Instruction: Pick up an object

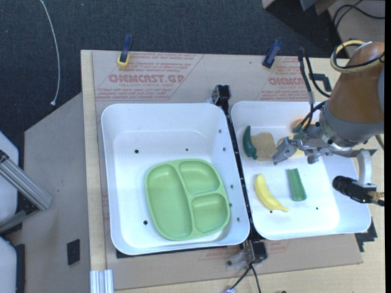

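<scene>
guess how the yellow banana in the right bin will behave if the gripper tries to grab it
The banana looks like smooth moulded plastic, so probably stiff, light and somewhat slippery. Its curved shape may make it pivot or skid across the bin floor if nudged off-centre.

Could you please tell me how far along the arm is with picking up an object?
Nothing looks picked yet: the banana, green block, tan piece and dark green pepper all lie in the right bin. In hand: the end effector sits low beside the tan piece. Left: grasping and lifting one object.

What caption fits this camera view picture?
Robot tool over the right bin with a banana; green tray in the left bin.
</scene>
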Robot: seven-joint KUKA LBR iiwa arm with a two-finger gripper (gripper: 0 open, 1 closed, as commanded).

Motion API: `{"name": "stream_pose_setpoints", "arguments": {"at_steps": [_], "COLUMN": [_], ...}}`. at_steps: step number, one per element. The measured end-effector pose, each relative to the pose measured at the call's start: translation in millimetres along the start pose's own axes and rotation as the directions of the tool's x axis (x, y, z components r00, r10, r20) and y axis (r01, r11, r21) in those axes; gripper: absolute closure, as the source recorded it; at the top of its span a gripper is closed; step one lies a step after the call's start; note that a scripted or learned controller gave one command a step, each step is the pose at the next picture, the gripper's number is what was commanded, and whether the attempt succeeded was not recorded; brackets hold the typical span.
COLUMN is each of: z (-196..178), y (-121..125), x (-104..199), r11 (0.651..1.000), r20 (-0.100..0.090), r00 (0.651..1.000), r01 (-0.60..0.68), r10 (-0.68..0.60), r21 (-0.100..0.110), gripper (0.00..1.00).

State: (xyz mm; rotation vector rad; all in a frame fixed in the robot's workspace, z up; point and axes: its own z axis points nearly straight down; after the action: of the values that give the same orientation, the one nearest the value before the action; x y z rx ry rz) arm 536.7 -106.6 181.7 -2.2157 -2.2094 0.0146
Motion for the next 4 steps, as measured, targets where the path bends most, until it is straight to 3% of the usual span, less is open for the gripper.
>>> {"name": "stream_pose_setpoints", "arguments": {"at_steps": [1, 2, 3, 4], "z": [-7.6, 54.5, 95.3, 85.2], "y": [3.2, -0.6, 1.5, 1.7], "x": [0.3, 4.2, 4.1, 3.9], "r11": [1.0, 1.0, 1.0, 1.0], "r20": [0.002, 0.0, 0.003, 0.004], "r00": [1.0, 1.0, 1.0, 1.0], "r01": [0.003, 0.002, 0.002, 0.001], "r10": [-0.003, -0.002, -0.002, -0.001], "r21": [-0.015, -0.009, -0.019, -0.021], "gripper": [0.0, 0.0, 0.0, 1.0]}}
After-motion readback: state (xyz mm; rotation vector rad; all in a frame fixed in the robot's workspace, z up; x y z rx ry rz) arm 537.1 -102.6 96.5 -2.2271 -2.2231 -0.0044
